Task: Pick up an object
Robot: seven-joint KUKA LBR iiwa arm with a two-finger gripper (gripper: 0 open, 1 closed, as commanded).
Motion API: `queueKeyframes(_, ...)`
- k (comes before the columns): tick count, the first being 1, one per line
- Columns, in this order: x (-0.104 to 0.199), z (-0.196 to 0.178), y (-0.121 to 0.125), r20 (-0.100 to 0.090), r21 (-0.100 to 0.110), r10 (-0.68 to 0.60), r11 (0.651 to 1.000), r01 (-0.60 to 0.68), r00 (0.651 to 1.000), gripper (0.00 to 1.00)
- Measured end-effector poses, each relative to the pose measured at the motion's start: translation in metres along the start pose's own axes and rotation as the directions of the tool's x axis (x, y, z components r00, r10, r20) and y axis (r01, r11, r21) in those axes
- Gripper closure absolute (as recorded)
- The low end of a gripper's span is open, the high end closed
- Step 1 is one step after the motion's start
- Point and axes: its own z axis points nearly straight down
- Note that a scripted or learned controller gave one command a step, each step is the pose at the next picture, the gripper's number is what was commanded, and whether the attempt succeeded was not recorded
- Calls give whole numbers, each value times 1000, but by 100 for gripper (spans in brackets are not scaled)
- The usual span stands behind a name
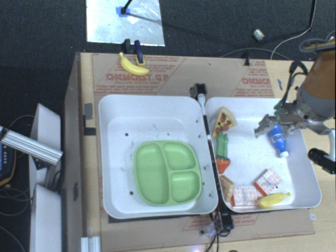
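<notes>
**Reaching into the right bin, with nothing lifted yet**

Looking down from the camera view, the arm [319, 88] comes in from the right and hangs over the far right part of the right bin [310, 182]. Its gripper [274, 124] sits just above and beside a blue bottle [277, 139] with a white cap, which lies tilted near the bin's right wall. Whether the gripper is wide, narrow or closed on anything cannot be told from this angle; the bottle looks to be lying on the bin floor rather than carried.

Other candidates lie in the same bin: a pizza slice toy [224, 121] and a carrot toy [222, 150] along the left wall, a red-and-white carton [268, 181], a second carton [244, 196] and a small yellow banana [273, 199] near the front edge. The left bin [115, 114] holds a green divided plate [168, 172]. Another banana [132, 65] rests on the counter [173, 72] behind the bins.

As a judgement, the task is at the approach stage: the arm is placed over a likely target, but the grasp and the lift both appear to remain undone.
</notes>
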Motion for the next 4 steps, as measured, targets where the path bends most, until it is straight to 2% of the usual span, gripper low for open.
queueKeyframes(1,-69,36,12,2,0,2,1000,-2,1000,0)
queueKeyframes(2,-42,80,88,-1,0,-2,1000,2,1000,0)
queueKeyframes(3,-68,110,78,1,0,1,1000,-1,1000,0)
queueKeyframes(4,-68,126,81,1,-1,-1,1000,1,1000,0)
